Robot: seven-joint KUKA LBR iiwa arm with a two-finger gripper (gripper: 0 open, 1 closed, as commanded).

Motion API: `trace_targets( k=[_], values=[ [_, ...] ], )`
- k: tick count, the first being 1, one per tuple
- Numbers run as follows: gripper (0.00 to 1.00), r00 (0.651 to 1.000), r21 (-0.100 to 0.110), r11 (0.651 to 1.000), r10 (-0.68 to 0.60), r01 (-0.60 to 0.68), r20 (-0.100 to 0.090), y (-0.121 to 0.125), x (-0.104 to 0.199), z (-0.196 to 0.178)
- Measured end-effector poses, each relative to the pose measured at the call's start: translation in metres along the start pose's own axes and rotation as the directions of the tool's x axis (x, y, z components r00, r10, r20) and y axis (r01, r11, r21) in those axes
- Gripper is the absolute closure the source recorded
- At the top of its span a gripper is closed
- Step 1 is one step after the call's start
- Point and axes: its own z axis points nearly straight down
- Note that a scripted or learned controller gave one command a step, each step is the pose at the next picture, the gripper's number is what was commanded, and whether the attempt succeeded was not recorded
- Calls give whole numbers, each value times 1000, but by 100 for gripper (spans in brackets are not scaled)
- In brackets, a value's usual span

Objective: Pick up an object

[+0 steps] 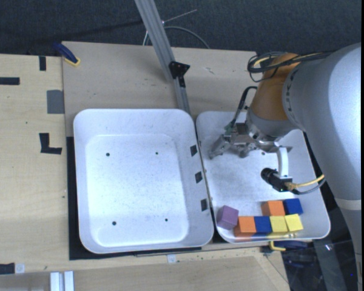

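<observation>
Single fixed overhead camera, slanted view down on the bench.
Looks from above at moderate range; both white bins [133,180] sit side by side mid-frame, the arm [327,102] entering from the right edge.

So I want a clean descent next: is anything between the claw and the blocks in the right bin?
Nothing visible. The claw hangs over the right bin, with bare floor between it and the blocks bunched against the near wall.
</observation>
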Motion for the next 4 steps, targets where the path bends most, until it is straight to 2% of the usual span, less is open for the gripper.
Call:
trace_targets(
  k=[1, 2, 4],
  values=[
    [0, 1000, -13, 1000, -2, 2, 0, 0, 92, -109],
    [0, 1000, -6, 1000, 2, -1, 2, 23, 122, -103],
    [0, 1000, -2, 1000, 4, -4, 3, -31, 163, -103]
  ],
)
